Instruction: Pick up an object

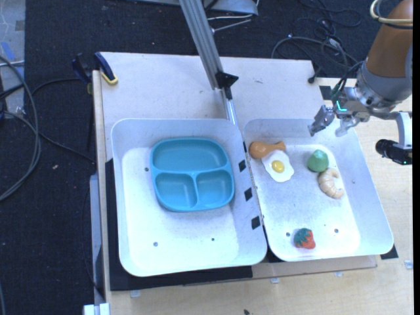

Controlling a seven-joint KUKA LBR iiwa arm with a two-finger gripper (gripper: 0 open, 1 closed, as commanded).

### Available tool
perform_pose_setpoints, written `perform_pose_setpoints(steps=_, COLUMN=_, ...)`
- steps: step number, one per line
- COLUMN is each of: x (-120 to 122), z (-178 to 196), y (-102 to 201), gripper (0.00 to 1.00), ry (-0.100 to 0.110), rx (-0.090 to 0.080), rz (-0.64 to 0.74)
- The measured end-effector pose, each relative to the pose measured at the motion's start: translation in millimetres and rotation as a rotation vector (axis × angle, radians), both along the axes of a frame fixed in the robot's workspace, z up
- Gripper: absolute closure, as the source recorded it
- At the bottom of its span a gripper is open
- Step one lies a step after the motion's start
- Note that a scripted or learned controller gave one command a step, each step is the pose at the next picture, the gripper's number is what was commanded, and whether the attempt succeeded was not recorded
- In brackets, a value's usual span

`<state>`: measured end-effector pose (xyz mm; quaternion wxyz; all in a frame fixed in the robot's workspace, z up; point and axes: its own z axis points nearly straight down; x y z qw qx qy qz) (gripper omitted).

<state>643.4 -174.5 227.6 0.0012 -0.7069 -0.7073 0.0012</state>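
Observation:
The right bin (367, 195) holds several toy foods: a fried egg (278, 167), a brown drumstick (263, 149), a green round piece (318, 161), a tan croissant (331, 182) and a red strawberry (304, 239). My gripper (333, 123) hangs over the bin's far right corner, above and behind the green piece. Its two fingers stand apart with nothing between them.
The left bin (131, 241) carries a blue divided plate (193, 174). A slanted metal pole (203, 38) comes down to the gap between the bins. Cables lie on the dark floor at the left and back.

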Motion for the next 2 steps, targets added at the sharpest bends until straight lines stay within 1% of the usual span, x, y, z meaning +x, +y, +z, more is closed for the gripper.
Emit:
perform_pose_setpoints(steps=1, x=0.9, z=1.7, y=0.1, gripper=0.0, ry=-0.003, rx=-0.001, rz=0.001)
perform_pose_setpoints(steps=2, x=8.8, z=-46.7, y=5.2, gripper=0.0, ry=-0.001, rx=0.0, rz=0.003)
